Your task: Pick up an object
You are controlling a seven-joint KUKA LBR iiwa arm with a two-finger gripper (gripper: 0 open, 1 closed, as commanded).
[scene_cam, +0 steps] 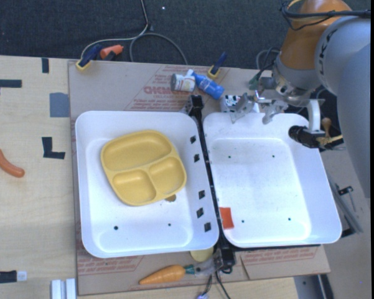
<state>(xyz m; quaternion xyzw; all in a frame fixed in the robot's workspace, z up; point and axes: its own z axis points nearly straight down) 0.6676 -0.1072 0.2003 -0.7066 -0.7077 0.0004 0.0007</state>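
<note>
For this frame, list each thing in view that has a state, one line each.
yellow divided plate: lying flat, right way up, in the left bin.
orange tag: lying flat at the right bin's left edge.
gripper: above the right bin's far rim, nothing visibly held.
toy carrot: lying on the board before the bins.
toy sausage: lying on the bench, left of the bins.
blue-and-white bottle: on its side behind the bins.

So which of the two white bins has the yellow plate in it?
The left bin, the one farther from the arm. The yellow divided plate lies in its upper half. The right bin, under the gripper, has just a small orange-red piece.
</note>
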